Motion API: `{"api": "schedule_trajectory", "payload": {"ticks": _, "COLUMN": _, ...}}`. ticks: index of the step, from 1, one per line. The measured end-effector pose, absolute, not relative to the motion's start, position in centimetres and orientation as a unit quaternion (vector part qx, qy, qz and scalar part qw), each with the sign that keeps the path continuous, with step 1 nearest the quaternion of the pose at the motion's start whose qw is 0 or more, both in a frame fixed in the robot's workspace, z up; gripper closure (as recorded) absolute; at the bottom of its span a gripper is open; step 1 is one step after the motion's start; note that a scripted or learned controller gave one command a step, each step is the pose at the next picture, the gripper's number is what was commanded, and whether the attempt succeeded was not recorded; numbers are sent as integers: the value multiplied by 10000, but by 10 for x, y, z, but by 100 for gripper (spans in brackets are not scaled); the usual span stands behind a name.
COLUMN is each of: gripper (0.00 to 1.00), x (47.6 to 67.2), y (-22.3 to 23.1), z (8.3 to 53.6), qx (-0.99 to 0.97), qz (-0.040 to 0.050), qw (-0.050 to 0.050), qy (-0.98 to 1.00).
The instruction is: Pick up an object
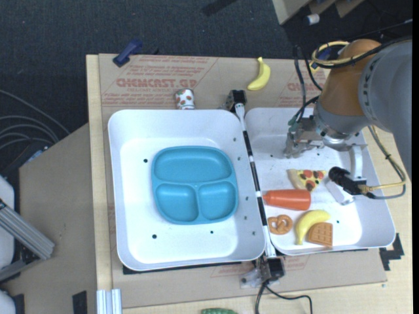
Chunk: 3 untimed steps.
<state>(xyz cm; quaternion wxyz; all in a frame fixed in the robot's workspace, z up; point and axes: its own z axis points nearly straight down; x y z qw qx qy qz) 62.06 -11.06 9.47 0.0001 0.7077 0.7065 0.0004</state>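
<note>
Pick not done yet. Hand (pixel 296 142) low in right bin (pixel 373 234), near its back wall; can't tell if released or clenched. Pizza slice (pixel 306 178), carrot (pixel 287 199), banana (pixel 309 222), pretzel (pixel 280 225), waffle (pixel 321 234) all lying in bin, w/ nothing lifted.

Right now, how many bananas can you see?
2. One banana lies in the right bin beside the waffle; another banana lies on the bench behind the bins. None seems hidden.
</note>
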Motion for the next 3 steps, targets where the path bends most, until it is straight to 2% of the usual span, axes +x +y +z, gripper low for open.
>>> {"api": "schedule_trajectory", "payload": {"ticks": 1, "gripper": 0, "x": 621, "y": -111, "z": 95, "qx": 7077, "qz": 3, "qw": 0, "qy": 7066}}
{"api": "schedule_trajectory", "payload": {"ticks": 2, "gripper": 0, "x": 582, "y": -115, "z": 84, "qx": 7073, "qz": -4, "qw": -7, "qy": 7069}}
{"api": "schedule_trajectory", "payload": {"ticks": 3, "gripper": 100, "x": 582, "y": -115, "z": 94, "qx": 7077, "qz": 1, "qw": -3, "qy": 7065}}
